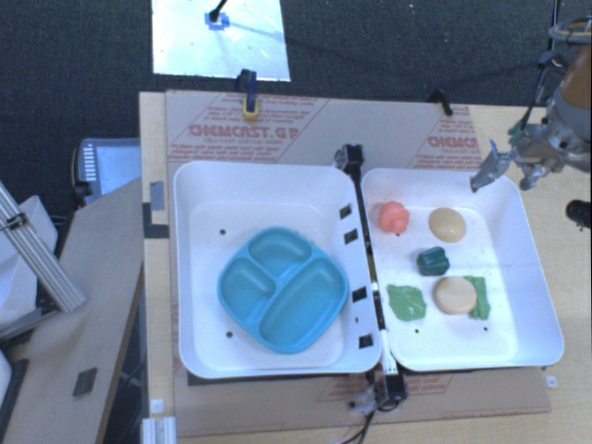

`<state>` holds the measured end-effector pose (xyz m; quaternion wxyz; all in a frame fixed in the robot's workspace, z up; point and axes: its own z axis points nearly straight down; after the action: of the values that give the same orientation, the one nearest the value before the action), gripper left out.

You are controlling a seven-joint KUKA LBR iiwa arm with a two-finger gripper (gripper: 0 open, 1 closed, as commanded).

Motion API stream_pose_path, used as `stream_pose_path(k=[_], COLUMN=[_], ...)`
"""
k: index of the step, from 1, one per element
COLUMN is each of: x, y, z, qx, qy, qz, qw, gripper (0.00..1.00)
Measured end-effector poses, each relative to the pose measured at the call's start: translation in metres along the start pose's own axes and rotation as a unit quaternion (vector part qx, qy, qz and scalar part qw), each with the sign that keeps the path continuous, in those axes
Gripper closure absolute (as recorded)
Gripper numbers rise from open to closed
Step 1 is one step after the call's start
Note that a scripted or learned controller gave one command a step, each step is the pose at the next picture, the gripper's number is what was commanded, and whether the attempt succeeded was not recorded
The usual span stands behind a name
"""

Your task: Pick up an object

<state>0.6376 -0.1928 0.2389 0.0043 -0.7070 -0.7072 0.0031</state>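
Note:
The right bin holds several small objects: an orange-pink lump, a tan ball, a dark green block, a light green piece, and a tan round with a green strip beside it. My gripper hangs over the bin's upper right corner, its two fingers spread apart with nothing between them. It stands up and to the right of the tan ball, apart from every object.
A blue divided plate lies in the left bin. A black divider with clips runs between the bins. Cardboard lines the bench under them. A grey slanted panel sits at the left.

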Motion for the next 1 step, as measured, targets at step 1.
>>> stream_pose_path(k=[1], x=[0.0010], y=[0.0022], z=[-0.0085], qx=[-0.006], qy=[-0.001], qz=[-0.002], qw=[1.0000], gripper=[0.00])
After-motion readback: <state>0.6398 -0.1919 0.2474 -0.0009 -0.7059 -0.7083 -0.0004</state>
